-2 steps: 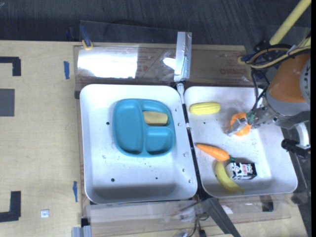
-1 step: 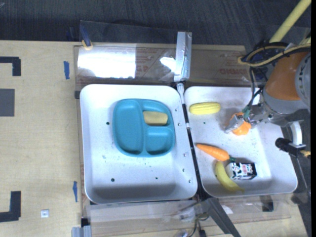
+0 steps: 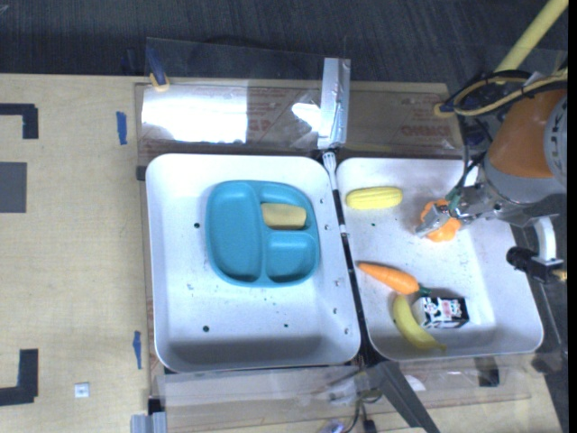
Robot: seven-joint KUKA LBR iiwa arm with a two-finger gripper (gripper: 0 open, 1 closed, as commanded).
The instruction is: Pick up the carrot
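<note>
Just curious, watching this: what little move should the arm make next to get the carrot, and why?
Probably slide the hand toward the carrot. The hand sits near the right bin's far side by a small orange piece, while the carrot lies apart, beside the banana.

Wooden bench under two white bins

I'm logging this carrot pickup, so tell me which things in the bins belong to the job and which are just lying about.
Part of the job:
carrot, lying in the right bin
gripper, over the same bin, apart from the carrot

Just lying about:
banana
small black and white carton
yellow lemon-like piece
small orange item by the gripper
blue divided plate in the left bin
yellow piece on the plate
</note>
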